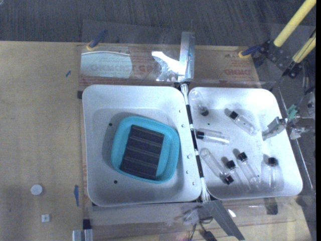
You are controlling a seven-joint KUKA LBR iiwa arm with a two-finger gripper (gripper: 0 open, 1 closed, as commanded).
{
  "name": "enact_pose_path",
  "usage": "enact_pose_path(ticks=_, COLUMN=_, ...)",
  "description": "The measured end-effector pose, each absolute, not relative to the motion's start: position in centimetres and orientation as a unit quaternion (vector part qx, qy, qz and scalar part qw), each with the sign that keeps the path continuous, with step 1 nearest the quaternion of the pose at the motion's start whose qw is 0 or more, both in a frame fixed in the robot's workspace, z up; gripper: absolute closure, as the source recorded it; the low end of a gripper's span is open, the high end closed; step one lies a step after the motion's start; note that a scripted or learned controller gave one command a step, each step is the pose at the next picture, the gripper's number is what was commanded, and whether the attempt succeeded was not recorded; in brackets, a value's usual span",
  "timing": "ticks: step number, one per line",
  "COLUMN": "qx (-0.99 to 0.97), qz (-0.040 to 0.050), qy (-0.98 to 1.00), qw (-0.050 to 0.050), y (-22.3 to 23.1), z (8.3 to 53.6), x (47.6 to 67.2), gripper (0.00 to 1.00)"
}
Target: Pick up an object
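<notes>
Two shallow white bins are seen side by side on the wooden tabletop (35, 109). In the left bin (95, 104) a teal tray (120, 139) lies near the middle, and a dark ribbed slab (144, 151) rests inside it, slightly tilted relative to the bin's walls. Across the right bin (256, 97) several clear vials with black caps are scattered: one (200, 107) near the upper left corner, one (241, 119) towards the upper middle, one (211, 134) lying roughly level beside the left wall, a small cluster (225, 164) in the lower middle, and another (271, 168) by the lower right corner.

What appears to be the hand (276, 126) is seen at the right rim of the right bin, as a small grey metallic part; whether its fingers are apart or together cannot be told from this view. No vial is seen between them. Yellow-handled clamps (296, 19) are visible at the upper right.
</notes>
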State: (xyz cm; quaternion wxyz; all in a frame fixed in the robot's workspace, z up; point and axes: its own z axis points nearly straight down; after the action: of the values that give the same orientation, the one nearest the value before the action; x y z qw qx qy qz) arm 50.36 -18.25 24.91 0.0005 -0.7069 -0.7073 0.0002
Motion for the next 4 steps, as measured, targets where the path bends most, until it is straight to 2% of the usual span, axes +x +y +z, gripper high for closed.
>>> enact_pose_path(ticks=1, qx=-0.717, qz=0.0001, qy=-0.697, qw=0.000, y=-20.2, z=16.3, x=55.0, gripper=0.00)
enact_pose_path(ticks=2, qx=-0.695, qz=-0.0040, qy=-0.719, qw=-0.002, y=-20.6, z=8.8, x=62.7, gripper=0.00)
enact_pose_path(ticks=3, qx=-0.694, qz=0.0055, qy=-0.720, qw=0.004, y=-18.0, z=8.6, x=66.4, gripper=0.00)
enact_pose_path(ticks=4, qx=-0.710, qz=0.0068, qy=-0.705, qw=0.003, y=-17.5, z=8.7, x=66.3, gripper=0.00)
